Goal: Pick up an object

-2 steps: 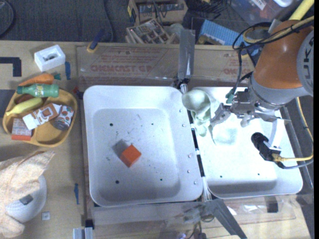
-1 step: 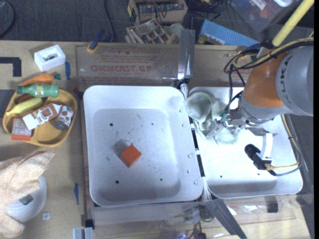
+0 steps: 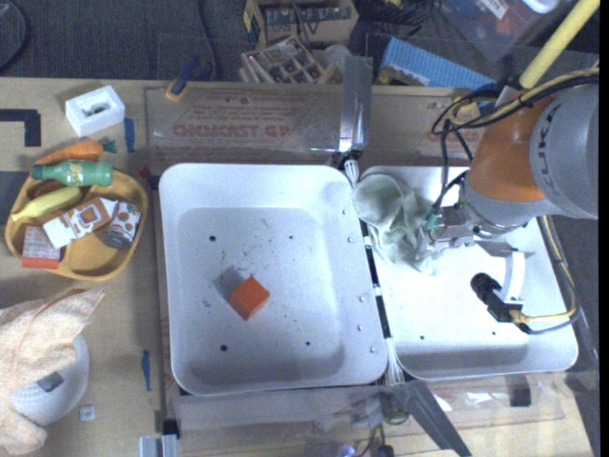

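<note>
The arm (image 3: 533, 155) reached in from the right and bent down over the right bin (image 3: 495, 346), so that its end effector (image 3: 433, 234) stood low at the bin's upper left part. There it was just beside, perhaps touching, a pale green crumpled cloth (image 3: 388, 212) that lay against the wall nearest to the left bin (image 3: 190, 350). Whether the end effector was apart or together, one cannot tell, because the wrist covered it. An orange block (image 3: 251, 297) lay alone near the middle of the left bin, well apart from the arm. Probably the cloth was the chosen object, since the arm was aimed there.
</note>
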You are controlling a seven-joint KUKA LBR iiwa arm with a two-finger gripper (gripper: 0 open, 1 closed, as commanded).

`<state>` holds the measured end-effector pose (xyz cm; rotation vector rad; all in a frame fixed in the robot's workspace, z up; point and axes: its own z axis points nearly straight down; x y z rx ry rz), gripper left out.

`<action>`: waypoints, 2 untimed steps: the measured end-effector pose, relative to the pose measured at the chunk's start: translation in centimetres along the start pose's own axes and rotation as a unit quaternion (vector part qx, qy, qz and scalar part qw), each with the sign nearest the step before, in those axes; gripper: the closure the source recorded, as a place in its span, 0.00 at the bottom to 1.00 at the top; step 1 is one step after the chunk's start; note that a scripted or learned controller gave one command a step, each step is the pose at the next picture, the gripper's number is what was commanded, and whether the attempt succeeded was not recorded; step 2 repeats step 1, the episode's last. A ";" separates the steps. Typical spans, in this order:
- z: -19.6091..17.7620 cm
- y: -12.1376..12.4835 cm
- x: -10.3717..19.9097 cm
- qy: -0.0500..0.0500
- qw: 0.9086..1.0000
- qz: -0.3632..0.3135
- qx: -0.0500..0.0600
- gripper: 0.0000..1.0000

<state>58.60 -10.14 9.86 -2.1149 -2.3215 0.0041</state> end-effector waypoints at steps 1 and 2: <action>-8.4 5.9 2.9 0.000 0.998 0.065 0.000 1.00; -8.4 5.9 2.9 0.000 0.998 0.065 0.000 1.00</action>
